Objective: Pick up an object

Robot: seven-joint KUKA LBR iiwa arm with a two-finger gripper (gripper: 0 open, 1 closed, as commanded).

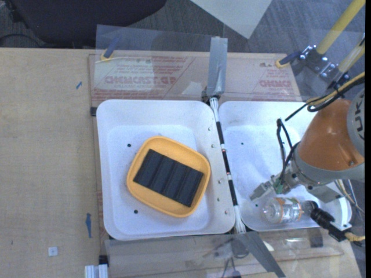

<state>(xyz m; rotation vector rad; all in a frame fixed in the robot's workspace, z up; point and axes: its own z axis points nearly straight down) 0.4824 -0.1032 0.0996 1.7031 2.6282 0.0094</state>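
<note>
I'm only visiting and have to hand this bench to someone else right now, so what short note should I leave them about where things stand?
Gripper: low in the right bin, near its front edge, just above a clear bottle. I cannot tell whether it has closed on anything.
Bottle: lying on its side on the floor of the right bin, directly beside the gripper; not seen lifted.
Left bin: holds a yellow tray with a dark ribbed insert, untouched.
Done: the arm has reached down to the bottle.
Left: grasp an object and lift it clear of the bin.
</note>
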